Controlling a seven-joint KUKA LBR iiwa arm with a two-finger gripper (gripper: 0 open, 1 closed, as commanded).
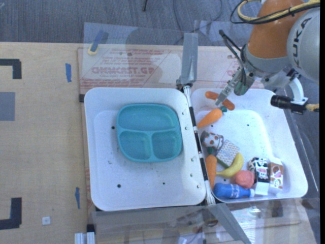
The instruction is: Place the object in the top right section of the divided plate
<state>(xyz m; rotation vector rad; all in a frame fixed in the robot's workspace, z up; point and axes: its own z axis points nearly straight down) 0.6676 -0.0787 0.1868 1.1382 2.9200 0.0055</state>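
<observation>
A teal divided plate lies in the left bin, one wide section at the top and two smaller ones below. My gripper reaches down into the far left corner of the right bin. Its tips are right at a small orange carrot-like piece. A bigger orange carrot lies just below, against the bin's left wall. Nothing shows clearly held.
The right bin's near half holds several toys: a second carrot, a banana, a blue bottle, a red ball, a cow-patterned carton and a checkered packet. A grey divider bar stands behind the bins.
</observation>
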